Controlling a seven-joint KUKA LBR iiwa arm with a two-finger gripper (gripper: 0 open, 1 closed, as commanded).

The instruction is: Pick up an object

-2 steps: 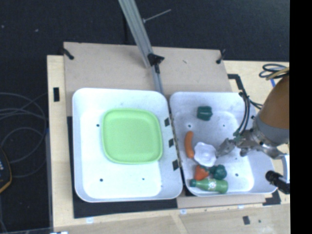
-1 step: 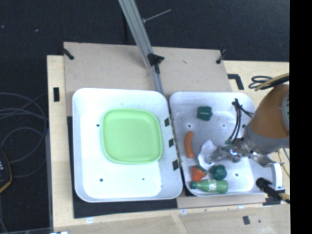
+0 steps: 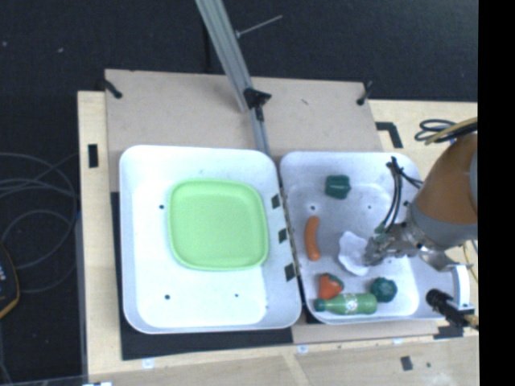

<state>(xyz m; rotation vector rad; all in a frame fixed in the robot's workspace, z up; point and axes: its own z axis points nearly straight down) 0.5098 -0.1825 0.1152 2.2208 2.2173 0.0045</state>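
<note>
Camera view: the gripper (image 3: 375,252) sits low inside the right bin (image 3: 296,185), at its right side. Whether it is open or closed cannot be told. A crumpled white object (image 3: 351,252) lies touching it, just to its left. A teal ball (image 3: 384,289) lies just nearer than the gripper, a green bottle (image 3: 348,303) beside it. The left bin (image 3: 137,215) holds a green plate (image 3: 217,224).

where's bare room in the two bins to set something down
Left bin: a bare white strip rings the green plate, widest along the near edge. Right bin: bare floor at the far left corner, beside the dark green block. Crowded: its near half, with gripper, white scrap, orange sausage, green bottle.
</note>
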